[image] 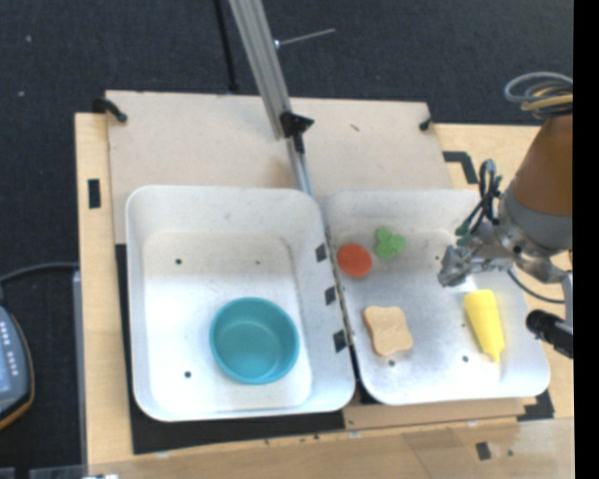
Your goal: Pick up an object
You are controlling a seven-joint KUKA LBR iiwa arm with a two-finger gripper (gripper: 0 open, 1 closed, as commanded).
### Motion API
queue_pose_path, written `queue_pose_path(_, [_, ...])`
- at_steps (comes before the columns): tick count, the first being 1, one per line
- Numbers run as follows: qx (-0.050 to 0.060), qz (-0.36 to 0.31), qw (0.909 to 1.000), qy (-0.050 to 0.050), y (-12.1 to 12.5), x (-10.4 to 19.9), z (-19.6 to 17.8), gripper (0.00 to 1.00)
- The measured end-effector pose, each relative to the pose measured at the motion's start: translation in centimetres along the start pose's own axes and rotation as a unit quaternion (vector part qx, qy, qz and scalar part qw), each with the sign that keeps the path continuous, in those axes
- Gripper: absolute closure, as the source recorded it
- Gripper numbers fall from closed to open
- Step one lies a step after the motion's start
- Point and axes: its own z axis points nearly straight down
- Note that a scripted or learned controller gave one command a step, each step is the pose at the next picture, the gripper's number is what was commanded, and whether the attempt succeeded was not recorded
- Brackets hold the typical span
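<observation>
Nothing is yet lifted: the hand [455, 267], whose state cannot be told, is lowered just beside the long yellow plastic corn cob [484, 322] lying in the right white bin [419, 392].

Wooden bench [95, 297] bears left bin [155, 218], right bin [419, 218].

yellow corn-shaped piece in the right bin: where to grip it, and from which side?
Grip the yellow piece across its middle, coming straight down from above. It lies flat on the right bin floor, long and narrow, its length running up-down in the view, so the fingers should probably close across the short width. The gripper sits just beyond its upper end. The bin's right wall is close, so keep the approach vertical.
</observation>
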Motion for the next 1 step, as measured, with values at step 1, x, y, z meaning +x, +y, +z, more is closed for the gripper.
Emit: queue_pose_path(1, [0.001, 0.002, 1.0, 0.0, 2.05, 4.9, -0.87, 1.0])
